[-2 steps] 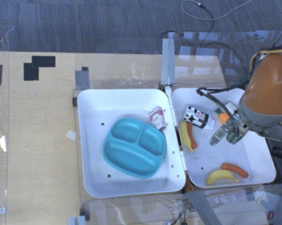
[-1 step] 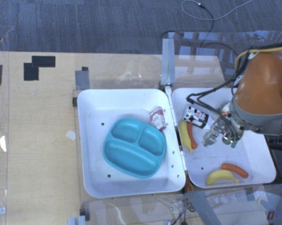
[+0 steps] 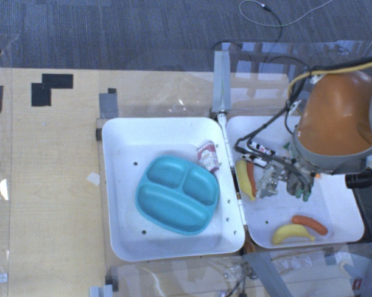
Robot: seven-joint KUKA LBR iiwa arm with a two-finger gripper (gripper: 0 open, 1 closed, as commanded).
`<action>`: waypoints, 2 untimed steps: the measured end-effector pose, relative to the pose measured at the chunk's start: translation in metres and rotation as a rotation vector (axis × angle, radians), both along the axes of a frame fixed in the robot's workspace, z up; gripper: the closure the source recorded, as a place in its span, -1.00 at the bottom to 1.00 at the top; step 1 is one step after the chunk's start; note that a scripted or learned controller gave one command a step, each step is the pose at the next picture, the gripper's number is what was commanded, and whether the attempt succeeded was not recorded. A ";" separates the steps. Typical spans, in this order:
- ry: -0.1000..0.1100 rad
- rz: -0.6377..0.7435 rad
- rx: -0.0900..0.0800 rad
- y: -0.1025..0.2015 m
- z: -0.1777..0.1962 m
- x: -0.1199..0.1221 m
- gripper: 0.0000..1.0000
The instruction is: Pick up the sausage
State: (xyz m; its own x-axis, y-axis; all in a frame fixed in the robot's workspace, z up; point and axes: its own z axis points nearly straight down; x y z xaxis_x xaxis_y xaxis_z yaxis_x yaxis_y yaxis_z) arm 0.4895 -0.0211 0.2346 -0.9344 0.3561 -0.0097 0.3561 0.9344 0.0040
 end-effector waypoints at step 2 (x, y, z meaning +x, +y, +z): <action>-0.009 0.026 -0.004 -0.078 -0.144 0.003 -1.00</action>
